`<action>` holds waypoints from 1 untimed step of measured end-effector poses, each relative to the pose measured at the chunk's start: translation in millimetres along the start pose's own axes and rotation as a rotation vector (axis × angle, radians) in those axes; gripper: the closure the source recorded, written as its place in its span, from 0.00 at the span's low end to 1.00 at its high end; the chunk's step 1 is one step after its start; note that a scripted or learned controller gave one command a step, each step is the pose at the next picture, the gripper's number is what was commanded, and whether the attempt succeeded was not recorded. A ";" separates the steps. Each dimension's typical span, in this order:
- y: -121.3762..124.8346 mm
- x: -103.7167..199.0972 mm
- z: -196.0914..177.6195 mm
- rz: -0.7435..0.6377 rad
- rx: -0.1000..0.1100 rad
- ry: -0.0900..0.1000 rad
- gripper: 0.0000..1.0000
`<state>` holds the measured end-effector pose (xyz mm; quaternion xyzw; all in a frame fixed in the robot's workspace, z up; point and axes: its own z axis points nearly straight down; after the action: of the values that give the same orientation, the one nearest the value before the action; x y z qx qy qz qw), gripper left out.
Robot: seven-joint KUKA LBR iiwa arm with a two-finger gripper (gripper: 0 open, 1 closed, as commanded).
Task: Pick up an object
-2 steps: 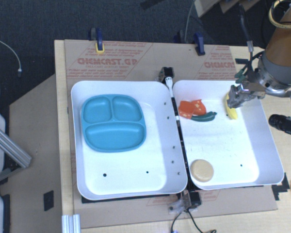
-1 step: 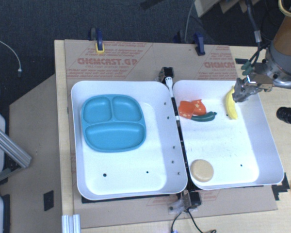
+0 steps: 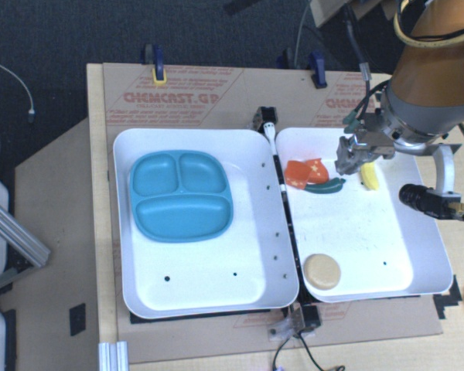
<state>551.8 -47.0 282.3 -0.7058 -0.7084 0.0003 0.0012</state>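
Note:
In the right bin lie a red-orange pepper-like piece with a green stem, a small yellow piece and a round tan disc. My gripper hangs over the upper part of the right bin, between the red piece and the yellow piece, just right of the red one. Nothing shows between its tips. The left bin holds a blue divided plate.
A black divider with clamps runs between the two bins. A black cylindrical part juts in at the right rim. Blue clamps hold the cardboard board at the back. Bare white floor spans the right bin's middle.

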 end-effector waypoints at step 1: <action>-6.6 43.7 5.4 -0.001 0.000 0.000 1.00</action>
<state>545.0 -3.3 276.9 -0.7055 -0.7087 0.0003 0.0012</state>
